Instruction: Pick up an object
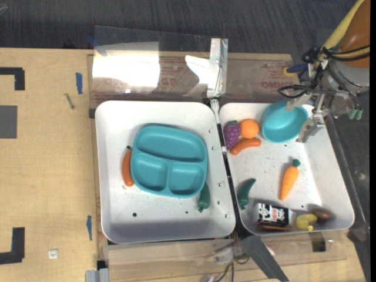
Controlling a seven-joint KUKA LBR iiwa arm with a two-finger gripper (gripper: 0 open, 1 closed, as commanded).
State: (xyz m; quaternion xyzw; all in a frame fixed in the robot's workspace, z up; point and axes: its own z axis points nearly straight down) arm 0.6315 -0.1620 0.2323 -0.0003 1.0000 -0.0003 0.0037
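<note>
No writing is legible on the black-and-white carton (272,214).

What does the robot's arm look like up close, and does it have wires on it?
The arm is partly in view at the top right: an orange band with a yellowish curved edge. Below it, the gripper is grey metal, with dark cables looping around it and small blue and green bits.

Teal divided plate (169,160), teal bowl (282,124), orange carrot (288,181), purple grapes (232,135), 2 white bins (111,134).
</note>
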